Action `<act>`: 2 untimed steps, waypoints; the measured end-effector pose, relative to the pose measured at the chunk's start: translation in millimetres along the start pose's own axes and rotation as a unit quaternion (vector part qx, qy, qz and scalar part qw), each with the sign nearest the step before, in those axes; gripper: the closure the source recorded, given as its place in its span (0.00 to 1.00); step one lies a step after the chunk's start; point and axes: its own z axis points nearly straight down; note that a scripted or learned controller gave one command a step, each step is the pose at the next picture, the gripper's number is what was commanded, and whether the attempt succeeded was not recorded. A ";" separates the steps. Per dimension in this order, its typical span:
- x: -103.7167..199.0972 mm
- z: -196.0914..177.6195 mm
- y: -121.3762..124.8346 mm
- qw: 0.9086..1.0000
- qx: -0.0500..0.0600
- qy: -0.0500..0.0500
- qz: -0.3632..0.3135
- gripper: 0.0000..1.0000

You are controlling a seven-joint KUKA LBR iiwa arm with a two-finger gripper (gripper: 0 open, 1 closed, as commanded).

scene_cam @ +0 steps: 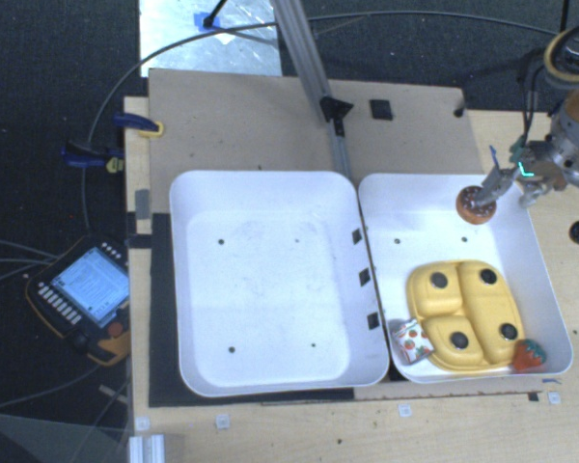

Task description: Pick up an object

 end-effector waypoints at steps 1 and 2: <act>0.1 -2.1 1.0 1.000 -0.002 0.000 0.000 0.00; 2.9 40.1 5.5 1.000 -0.001 0.000 -0.001 0.00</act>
